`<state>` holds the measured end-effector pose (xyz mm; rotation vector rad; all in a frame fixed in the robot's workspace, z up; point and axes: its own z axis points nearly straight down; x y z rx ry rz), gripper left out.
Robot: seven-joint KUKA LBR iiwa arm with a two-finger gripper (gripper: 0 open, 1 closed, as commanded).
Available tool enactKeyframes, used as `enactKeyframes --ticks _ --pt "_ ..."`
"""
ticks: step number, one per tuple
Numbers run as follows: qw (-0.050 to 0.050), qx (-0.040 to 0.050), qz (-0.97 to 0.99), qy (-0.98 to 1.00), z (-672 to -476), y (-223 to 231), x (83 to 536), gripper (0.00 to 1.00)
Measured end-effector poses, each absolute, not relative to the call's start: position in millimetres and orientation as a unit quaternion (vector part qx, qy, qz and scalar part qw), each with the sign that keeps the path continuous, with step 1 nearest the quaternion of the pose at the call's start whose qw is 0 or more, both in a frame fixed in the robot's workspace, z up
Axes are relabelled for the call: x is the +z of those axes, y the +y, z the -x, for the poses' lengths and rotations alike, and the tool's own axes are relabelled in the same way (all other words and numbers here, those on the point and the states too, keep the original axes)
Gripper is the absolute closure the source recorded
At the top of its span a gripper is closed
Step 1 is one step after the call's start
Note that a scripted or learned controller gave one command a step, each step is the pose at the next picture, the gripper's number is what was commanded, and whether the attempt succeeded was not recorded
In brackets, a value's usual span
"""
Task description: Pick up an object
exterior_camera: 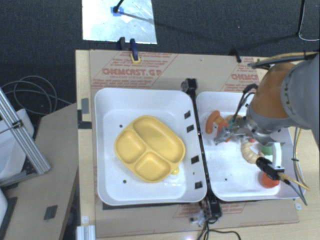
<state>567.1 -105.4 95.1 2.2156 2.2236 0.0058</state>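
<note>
The end effector (223,134) hangs low in the right bin (235,189) (grip state unclear), an orange piece (213,118) just beside it.

divided plate (150,148) in left bin (107,134) | small items in right bin (235,184)

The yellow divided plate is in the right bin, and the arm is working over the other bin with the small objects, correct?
Not quite. The camera view shows the yellow divided plate in the left bin, not the right. The arm's gripper is over the right bin, among the small objects there.
</note>
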Motion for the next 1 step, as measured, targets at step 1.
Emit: enactKeyframes --ticks 1 --pt "0.002 -0.0003 -0.708 0.706 -575.2 -176.5 84.5 0.0"
